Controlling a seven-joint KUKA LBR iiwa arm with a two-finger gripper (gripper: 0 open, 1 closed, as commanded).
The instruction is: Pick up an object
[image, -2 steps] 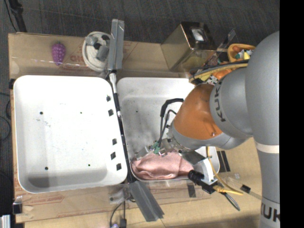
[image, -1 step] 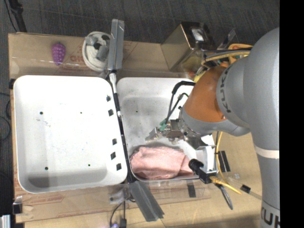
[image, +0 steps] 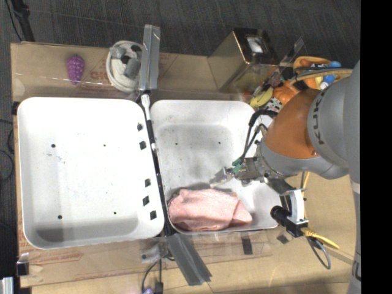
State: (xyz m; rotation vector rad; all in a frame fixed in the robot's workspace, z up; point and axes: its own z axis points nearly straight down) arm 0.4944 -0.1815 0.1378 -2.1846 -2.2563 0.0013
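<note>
One pink cloth (image: pixel 208 209) in right bin (image: pixel 190 121), two bins, gripper (image: pixel 225 175) just above cloth

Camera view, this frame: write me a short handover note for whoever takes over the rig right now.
Gripper: low in the right bin, just above the pink cloth; whether its fingers are open or shut can't be told, and nothing is seen held.
Pink cloth: folded, lying at the near edge of the right bin.
Left bin: no arm over it.
Done: arm has reached the cloth's bin.
Left: grasp and lift the cloth.

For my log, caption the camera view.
Gripper hovers above a pink cloth in the right bin.
</note>
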